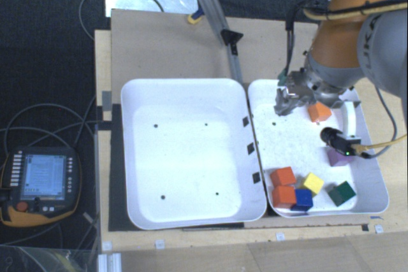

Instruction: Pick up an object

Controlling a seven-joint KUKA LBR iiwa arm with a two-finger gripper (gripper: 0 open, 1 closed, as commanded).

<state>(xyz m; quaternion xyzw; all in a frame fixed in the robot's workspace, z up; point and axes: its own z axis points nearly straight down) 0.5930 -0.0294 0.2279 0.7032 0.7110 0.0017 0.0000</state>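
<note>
Brown table, two white bins: in the right bin [376, 191] an orange block [319, 113] lies just right of the jaws [287, 100]; their opening I cannot tell.

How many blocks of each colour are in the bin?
Orange: 3
Yellow: 1
Blue: 1
Green: 1
Purple: 1
Total: 7, all in the right bin.

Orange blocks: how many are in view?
3. One orange block beside the gripper; two more, touching, near the right bin's front-left corner. The arm may hide others.
</note>
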